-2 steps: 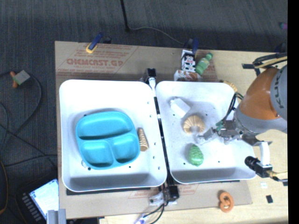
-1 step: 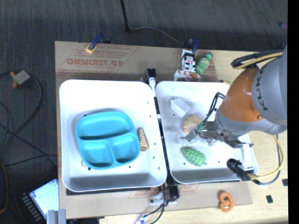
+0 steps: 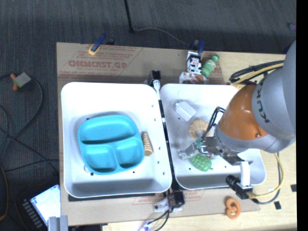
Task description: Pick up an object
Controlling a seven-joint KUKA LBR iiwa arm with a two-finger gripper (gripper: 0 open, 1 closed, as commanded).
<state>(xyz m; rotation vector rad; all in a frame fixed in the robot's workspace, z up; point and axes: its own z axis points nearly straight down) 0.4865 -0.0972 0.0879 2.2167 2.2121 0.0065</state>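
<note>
A dark grey carpeted floor [image 3: 57, 13] is surrounding the bench, with black cables trailing over it on the left and along the top. The bench top [image 3: 72, 71] is a flat sheet of pale brown board, and red print on it is reading "CHEMCAST GP" in mirror-like faded letters near the upper left. A blue and yellow clamp [image 3: 97, 43] is gripping the board's far edge.

Two shallow white bins are sitting side by side, their smooth plastic walls touching along the middle. The left bin [image 3: 72, 129] is holding a glossy turquoise divided tray [image 3: 110, 143] with three rounded compartments, and a small tan ridged cylinder [image 3: 146, 143] is lying just beside the tray's right edge.

The right bin [image 3: 171, 129] is holding a small white block [image 3: 185, 110] near its far side, a round beige cookie-like piece [image 3: 198, 127] at the middle, and a bumpy green toy [image 3: 201, 162] near the front wall. Behind this bin, on the board, a small printed carton [image 3: 193, 64] is standing next to a green bottle-shaped toy [image 3: 209, 65] — its writing is too small to read.

The arm's grey body and orange band [image 3: 243, 117] are reaching in from the right. The gripper [image 3: 195, 150] is hanging low inside the right bin, just above the green toy and near the beige piece; whether it is spread or pressed together I cannot tell. An orange ring [image 3: 232, 207] is lying on the board in front of the right bin.
</note>
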